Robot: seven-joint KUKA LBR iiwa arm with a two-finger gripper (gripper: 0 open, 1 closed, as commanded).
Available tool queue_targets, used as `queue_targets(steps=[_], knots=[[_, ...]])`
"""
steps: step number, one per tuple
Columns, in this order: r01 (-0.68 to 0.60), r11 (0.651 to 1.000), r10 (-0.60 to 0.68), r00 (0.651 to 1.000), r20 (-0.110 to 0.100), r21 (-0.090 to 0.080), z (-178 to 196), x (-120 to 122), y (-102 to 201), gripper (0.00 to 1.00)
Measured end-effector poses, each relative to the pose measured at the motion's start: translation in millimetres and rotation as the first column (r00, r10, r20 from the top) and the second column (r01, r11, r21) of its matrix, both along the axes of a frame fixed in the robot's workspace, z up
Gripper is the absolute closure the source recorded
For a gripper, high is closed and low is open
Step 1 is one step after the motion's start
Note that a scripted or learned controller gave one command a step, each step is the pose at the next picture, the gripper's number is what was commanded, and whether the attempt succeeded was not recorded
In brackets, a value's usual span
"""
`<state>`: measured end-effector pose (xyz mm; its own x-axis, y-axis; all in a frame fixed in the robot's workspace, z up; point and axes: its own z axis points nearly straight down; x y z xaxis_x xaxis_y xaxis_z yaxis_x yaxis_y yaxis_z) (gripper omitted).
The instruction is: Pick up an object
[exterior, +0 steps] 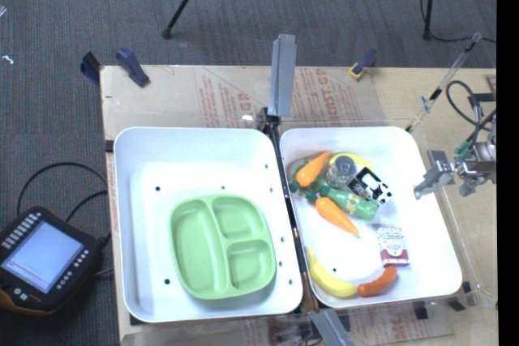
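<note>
Objects for picking all lie in the right bin (422, 198), heaped toward its left wall as if tipped in. Nearest me, at about six o'clock in that bin, a banana (328, 278) curves along the front edge with a small orange sausage-shaped piece (378, 281) touching its tip, and a red-and-white carton (392, 246) lies flat just above them. Further in, one carrot (336, 215) lies slanted beside a green bottle (357, 204); a second carrot (311, 169) and a yellow-and-black item (362, 174) crowd against them at eleven o'clock. The left bin (138, 166) holds a green divided tray (222, 245). At three o'clock, outside the right bin's rim, the tool (434, 177) hangs over the desk (332, 93); I cannot tell how it stands, and nothing appears in its grip. The carton, lying apart, looks the easiest target.
</note>
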<state>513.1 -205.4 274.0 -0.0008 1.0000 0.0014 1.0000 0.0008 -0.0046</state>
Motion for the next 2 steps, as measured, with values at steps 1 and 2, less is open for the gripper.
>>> queue_targets(steps=[1, 2], knots=[[-0.056, 0.998, 0.056, 0.998, -0.001, 0.001, -99.4, 33.8, 63.1, 0.0], [-0.226, 0.974, 0.226, 0.974, -0.001, 0.002, -188.3, 33.6, 119.1, 0.0]])
